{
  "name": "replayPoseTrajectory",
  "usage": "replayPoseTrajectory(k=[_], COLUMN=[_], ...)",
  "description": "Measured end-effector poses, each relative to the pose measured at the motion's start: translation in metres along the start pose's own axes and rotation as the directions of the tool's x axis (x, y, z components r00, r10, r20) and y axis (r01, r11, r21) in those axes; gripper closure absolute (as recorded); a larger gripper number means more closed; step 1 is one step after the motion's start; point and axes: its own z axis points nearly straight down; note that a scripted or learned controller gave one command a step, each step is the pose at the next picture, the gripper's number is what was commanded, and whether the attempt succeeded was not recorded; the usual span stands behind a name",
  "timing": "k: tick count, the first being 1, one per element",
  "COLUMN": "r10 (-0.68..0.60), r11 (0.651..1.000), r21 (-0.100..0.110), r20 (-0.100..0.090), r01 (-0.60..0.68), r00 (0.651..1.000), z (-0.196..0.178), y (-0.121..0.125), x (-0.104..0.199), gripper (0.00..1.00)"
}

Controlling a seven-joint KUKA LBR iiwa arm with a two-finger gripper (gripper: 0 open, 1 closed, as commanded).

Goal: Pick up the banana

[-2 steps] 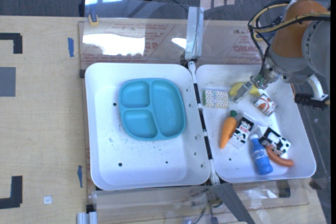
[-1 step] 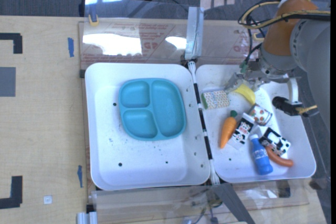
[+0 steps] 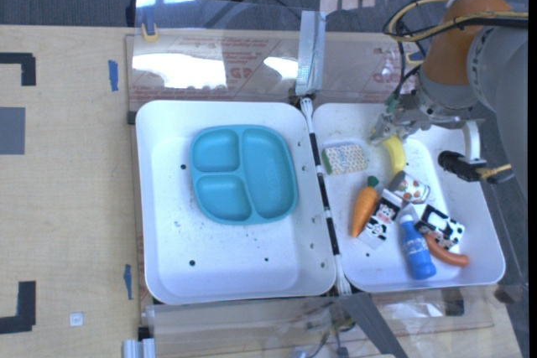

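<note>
From the overhead camera, two white bins sit side by side on the bench. The left bin [image 3: 159, 205] carries a teal divided plate [image 3: 243, 173], sitting a little toward the bin's far edge and closer to the divider than to the outer left wall.

Over to the right bin [image 3: 482, 264], and here's the action. The arm [image 3: 466, 46] comes in from the right, orange band up top, and the gripper [image 3: 394, 123] is down at the bin's far edge, right over the top end of the banana [image 3: 394, 153]. The banana lies just inside that far edge, about midway across the bin, its length running toward the near side. Whether the gripper is spread or pinched on the fruit cannot be told at this angle; the wrist body covers it.

Just left of the banana, near the divider, sits a small mesh-patterned packet [image 3: 346, 156]. Toward the middle of the bin there's a toy carrot [image 3: 363, 208], tip pointing at the near edge. Beside it lies a black-and-white patterned piece [image 3: 383, 222], and a blue bottle [image 3: 416, 247] lies closer to the near edge. A second black-and-white piece [image 3: 441, 224] and an orange-red sausage shape [image 3: 445, 251] sit at the near right corner.
</note>
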Motion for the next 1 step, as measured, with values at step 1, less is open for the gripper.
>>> replayPoseTrajectory(k=[1], r10=[0.129], r11=[0.992], r21=[-0.003], r20=[-0.002], r01=[-0.129], r00=[0.992], z=[-0.0886], y=[0.0052], x=[0.0681], gripper=[1.0])
